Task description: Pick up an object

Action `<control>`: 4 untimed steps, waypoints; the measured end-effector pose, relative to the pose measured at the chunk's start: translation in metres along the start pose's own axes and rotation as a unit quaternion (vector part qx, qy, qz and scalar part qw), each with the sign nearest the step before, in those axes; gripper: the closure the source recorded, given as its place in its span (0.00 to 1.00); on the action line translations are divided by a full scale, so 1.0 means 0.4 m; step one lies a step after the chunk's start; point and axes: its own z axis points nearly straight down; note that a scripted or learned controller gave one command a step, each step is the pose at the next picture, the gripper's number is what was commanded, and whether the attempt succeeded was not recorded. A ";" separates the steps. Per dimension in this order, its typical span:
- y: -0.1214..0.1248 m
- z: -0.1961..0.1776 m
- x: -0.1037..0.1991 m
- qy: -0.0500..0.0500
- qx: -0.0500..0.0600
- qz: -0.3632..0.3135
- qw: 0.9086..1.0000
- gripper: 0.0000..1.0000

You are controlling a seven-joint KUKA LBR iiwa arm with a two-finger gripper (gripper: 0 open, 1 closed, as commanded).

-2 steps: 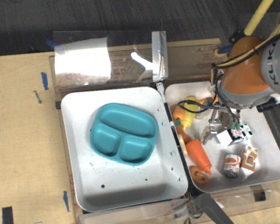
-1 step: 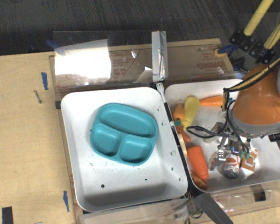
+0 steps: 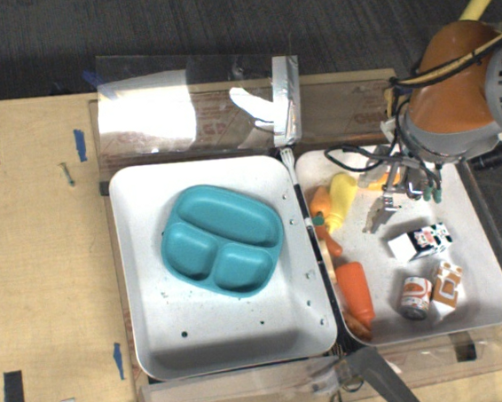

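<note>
Nearest the camera, along the lower edge, lay the bench (image 3: 46, 288) front and the near rims of the two bins. Just inside the right bin (image 3: 489, 260), close to its near wall, sat a small can (image 3: 414, 297) touching a small orange-and-white box (image 3: 447, 285). Left of them an orange carrot-like toy (image 3: 356, 293) lay along the bin's left wall. Further in, a white box with dark print (image 3: 422, 241) rested near the middle. Beyond it, against the far left corner, lay a yellow toy (image 3: 342, 192) beside another orange piece (image 3: 321, 204).

In the left bin (image 3: 158, 339) sat a teal divided tray (image 3: 223, 238), alone.

Over the far part of the right bin hung the tool (image 3: 382, 211), below the orange band of the arm (image 3: 457, 85). Its fingers pointed down and looked narrowly parted, with nothing between them. Whether the tips touched the bin floor could not be told.

By my reading, the step in hand was the approach: nothing had been picked yet. The white box was the nearest candidate, lying just beside the tool on its near right; the yellow toy lay near on its left. The next move would call for shifting over one of these, spreading the fingers enough to straddle it, descending and closing.
</note>
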 end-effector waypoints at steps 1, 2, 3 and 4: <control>-0.176 0.155 0.063 0.002 0.001 0.001 1.000 0.00; -0.284 0.147 0.209 -0.009 0.000 0.054 0.998 0.00; -0.260 0.127 0.213 -0.004 -0.005 0.048 0.999 1.00; -0.313 -0.224 0.066 -0.003 0.002 -0.008 1.000 1.00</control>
